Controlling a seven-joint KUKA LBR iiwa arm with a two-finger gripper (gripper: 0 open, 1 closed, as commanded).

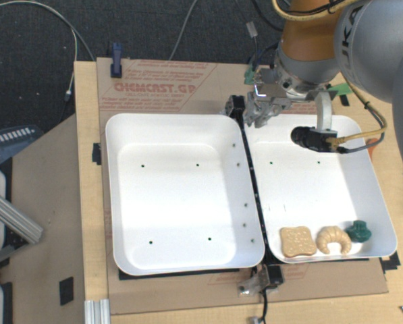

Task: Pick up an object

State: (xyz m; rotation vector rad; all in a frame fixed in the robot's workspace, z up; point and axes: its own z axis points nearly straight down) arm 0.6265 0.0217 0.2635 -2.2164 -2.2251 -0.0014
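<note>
a: where is the gripper (260, 113)?
b: at the far edge of the right bin (373, 181), beside the divider; whether its claw is released or clenched cannot be told.
a: and the objects?
b: along the near edge of the right bin: a square cracker (298, 241), a croissant (334, 239) and a small green object (358, 231), side by side. the left bin (117, 181) lies alongside.

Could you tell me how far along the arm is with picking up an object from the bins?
Nothing looks picked yet. The cracker, the croissant and the green toy all lie along the near edge of the right bin. The gripper is at the bin's far left corner, well away from them, with nothing visibly in it. The reach, the grasp and the lift are all left to do.
</note>
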